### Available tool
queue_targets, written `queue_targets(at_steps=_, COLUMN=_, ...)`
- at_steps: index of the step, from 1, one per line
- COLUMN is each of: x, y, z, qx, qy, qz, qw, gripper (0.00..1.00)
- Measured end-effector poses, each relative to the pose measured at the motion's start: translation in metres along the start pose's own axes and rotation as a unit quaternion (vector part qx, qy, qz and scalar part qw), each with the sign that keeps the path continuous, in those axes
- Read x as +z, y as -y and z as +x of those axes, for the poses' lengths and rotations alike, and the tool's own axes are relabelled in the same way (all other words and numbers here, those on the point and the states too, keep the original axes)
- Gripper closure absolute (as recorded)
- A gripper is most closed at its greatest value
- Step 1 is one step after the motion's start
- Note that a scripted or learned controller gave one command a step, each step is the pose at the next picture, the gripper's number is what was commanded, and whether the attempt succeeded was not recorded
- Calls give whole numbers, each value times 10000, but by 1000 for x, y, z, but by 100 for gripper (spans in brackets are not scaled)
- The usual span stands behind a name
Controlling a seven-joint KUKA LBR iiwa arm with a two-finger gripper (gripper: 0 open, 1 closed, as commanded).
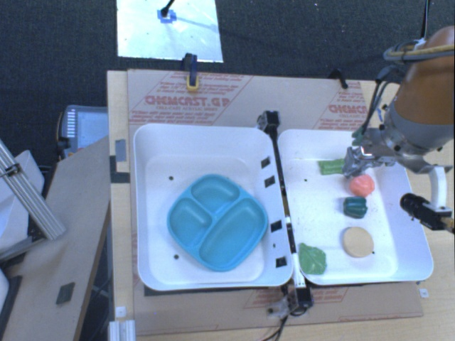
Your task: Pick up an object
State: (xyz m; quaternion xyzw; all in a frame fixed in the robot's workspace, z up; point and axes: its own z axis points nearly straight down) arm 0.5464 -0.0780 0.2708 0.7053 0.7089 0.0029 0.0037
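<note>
The right bin (313,212) holds a flat green piece (330,167) at the back, a pink-orange round object (362,185), a dark teal pepper-shaped object (355,206), a tan disc (357,242) and a leafy green piece (312,258) at the front left. My gripper (353,163) hangs over the back of this bin, just right of the flat green piece and just above the pink object. I see nothing held in it.
The left bin (153,148) carries a blue divided plate (216,221). A black divider (277,190) runs between the two bins. Cardboard (213,98) lies under both. A grey ramp (71,212) stands at the left.
</note>
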Motion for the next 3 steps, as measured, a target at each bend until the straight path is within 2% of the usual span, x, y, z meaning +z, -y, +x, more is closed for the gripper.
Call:
queue_targets(at_steps=1, x=1, y=5, z=46, qx=-21, qy=-15, qz=38, qw=10000, gripper=100)
queue_targets(at_steps=3, x=40, y=19, z=142, qx=-21, qy=-18, qz=49, qw=10000, gripper=100)
